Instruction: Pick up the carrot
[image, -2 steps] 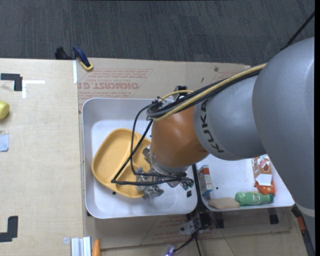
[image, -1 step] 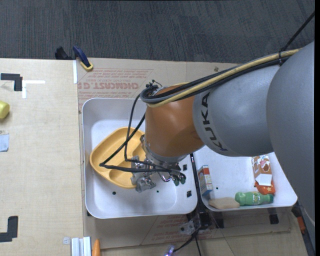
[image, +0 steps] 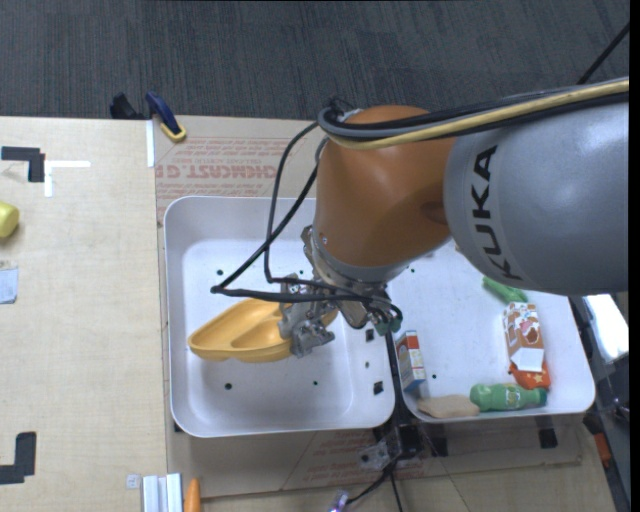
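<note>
**Carrot hard to make out as the arm is leaning over the left bin**

The carrot is not showing clearly; an orange-and-white oblong piece (image: 525, 347) in the right bin is looking closest in colour, though I cannot tell what it is.

One smooth grey and orange arm (image: 480, 190) is reaching across two shallow white bins: the left bin (image: 260, 415) and the right bin (image: 575, 400). Its gripper (image: 310, 332) is hanging at the right end of one curved yellow dish (image: 235, 335); how far open it is cannot be told. One glossy green bottle (image: 508, 397), one tan lump (image: 448, 407) and one small box (image: 410, 360) are lying in the right bin.
</note>
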